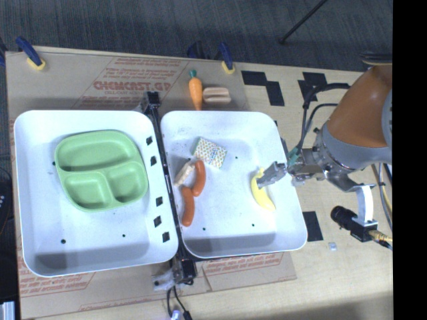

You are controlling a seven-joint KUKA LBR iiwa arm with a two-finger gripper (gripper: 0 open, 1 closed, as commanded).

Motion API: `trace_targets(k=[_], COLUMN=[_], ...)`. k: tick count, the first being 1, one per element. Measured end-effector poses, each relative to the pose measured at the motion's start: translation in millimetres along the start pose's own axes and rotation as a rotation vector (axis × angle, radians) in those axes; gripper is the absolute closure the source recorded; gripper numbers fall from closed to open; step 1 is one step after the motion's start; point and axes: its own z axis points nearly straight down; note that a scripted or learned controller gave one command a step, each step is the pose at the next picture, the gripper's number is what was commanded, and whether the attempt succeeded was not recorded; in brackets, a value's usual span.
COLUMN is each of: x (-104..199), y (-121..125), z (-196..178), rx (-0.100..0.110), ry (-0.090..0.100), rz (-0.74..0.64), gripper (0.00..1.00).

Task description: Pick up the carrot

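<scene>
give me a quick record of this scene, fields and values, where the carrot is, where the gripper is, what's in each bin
target: small orange carrot with green top, on the bench behind the right bin, outside it
beside target: tan bun-like toy
gripper: two-finger gripper low over the right white bin, by the yellow banana
left white bin: green divided tray
right bin, other items: two sausages, patterned wafer square
carrot grasped: no

Orange carrot topped green, pale green divided plate, yellow banana, white bins, checkered multicolour packet, reddish-orange sausages, orange-banded grey arm.
</scene>
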Motion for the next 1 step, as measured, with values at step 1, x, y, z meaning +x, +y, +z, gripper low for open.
trace_targets(k=[1], x=[-14.4], y=[-10.6], z=[136.7], rx=[0.002], ry=[0.001], rz=[0.006], gripper=[0.00])
